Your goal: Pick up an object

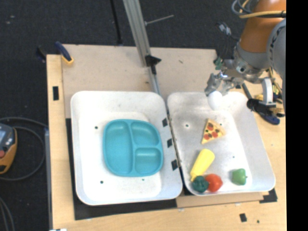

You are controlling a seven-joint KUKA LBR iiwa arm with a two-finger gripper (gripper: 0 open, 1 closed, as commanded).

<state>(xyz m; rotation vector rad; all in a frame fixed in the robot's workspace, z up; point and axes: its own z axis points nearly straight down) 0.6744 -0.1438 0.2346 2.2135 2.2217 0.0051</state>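
A: Entry, right bin [250,129]. Count the contents.

B: One pizza slice [212,131], one yellow corn-like piece [202,162], one dark green piece [199,184], one red tomato-like piece [214,182], one green pepper-like piece [238,176], and one white round object [215,100]. Six in all. Left bin [86,129] holds one teal divided plate [133,147].

A: Orientation of the elongated ones?

B: The yellow piece has its long axis on a diagonal, lower end toward the near left beside the dark green piece, upper end pointing toward the pizza slice. The pizza slice points its tip toward the far side of the bin, crust toward the near side.

A: Gripper [216,86]?

B: At the far edge of the right bin. The white round object sits directly at its tip, touching or nearly so. Whether the object is between the fingers, and how wide they are set, I cannot tell. The other five pieces lie well apart from it, toward the near side of the surface [110,66].
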